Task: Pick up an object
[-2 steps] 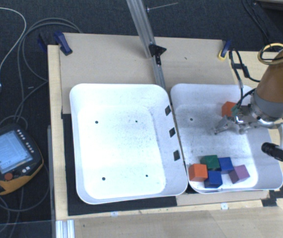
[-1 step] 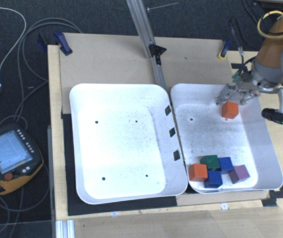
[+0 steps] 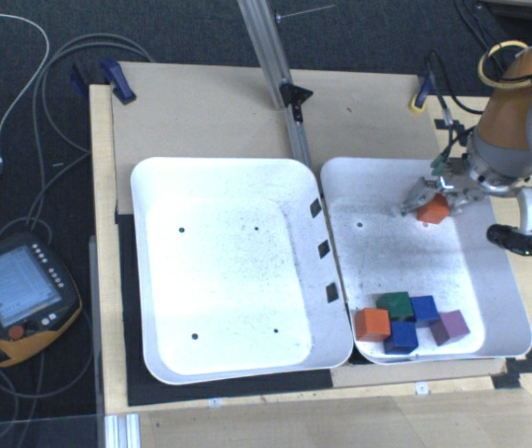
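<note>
My gripper (image 3: 434,203) hangs over the upper part of the right bin (image 3: 490,250), reaching in from the right. A small orange-red block (image 3: 432,214) sits between its fingers, and the gripper is shut on it. At the bin's near edge lie several loose blocks: an orange one (image 3: 372,323), a green one (image 3: 396,303), a blue one (image 3: 424,308), a second blue one (image 3: 401,336) and a purple one (image 3: 451,326).
The left bin (image 3: 154,250) lies beside the right one, with small black clips (image 3: 323,248) along the shared edge. A metal post (image 3: 266,35) rises at a slant from behind the bins. A pendant (image 3: 14,292) lies on the floor at left.
</note>
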`<state>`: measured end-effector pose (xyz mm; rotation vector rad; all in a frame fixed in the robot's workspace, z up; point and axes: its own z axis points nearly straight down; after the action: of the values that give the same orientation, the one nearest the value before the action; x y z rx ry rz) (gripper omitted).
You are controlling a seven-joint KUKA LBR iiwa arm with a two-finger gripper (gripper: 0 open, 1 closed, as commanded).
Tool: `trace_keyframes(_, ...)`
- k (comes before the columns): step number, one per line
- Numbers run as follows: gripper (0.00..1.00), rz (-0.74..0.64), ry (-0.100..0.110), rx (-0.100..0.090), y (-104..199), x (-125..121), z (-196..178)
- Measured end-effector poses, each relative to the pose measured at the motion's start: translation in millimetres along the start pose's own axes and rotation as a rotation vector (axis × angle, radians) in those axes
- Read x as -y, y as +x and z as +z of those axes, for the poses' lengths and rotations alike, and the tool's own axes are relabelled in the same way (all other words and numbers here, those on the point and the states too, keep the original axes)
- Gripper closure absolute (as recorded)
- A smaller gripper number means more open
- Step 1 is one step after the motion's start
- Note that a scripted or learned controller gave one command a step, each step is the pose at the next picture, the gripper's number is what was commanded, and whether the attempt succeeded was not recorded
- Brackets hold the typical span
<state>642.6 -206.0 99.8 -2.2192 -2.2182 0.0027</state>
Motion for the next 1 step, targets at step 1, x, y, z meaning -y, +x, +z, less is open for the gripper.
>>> trace_keyframes(1, 1.0, -0.002, -0.004, 0.003, -0.4, -1.9, -12.0)
